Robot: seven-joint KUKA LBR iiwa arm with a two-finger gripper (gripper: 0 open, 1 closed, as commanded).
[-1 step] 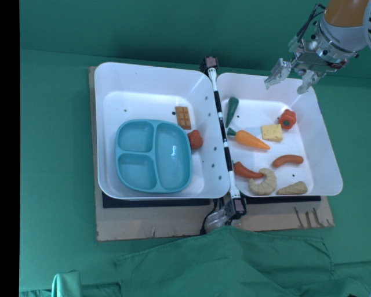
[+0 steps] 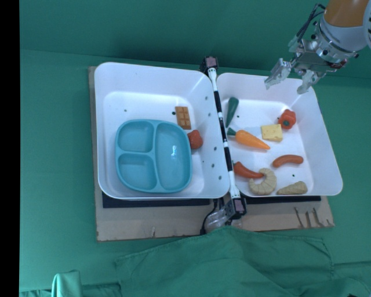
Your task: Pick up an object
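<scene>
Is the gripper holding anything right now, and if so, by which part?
Nothing is held. The gripper hangs open above the far edge of the right bin, with bare space between its fingers; the toy foods all lie in the bins.

The arm (image 2: 346, 17) is cut off by the picture's top and right edges at about one o'clock, so little beyond its orange band and wrist shows. The red piece (image 2: 195, 139) at three o'clock of the blue divided plate (image 2: 153, 155) is partly hidden behind the plate's rim and too small to name. At six o'clock, green cloth (image 2: 232, 264) covers the cardboard's (image 2: 151, 223) near edge and runs off the bottom edge.
</scene>
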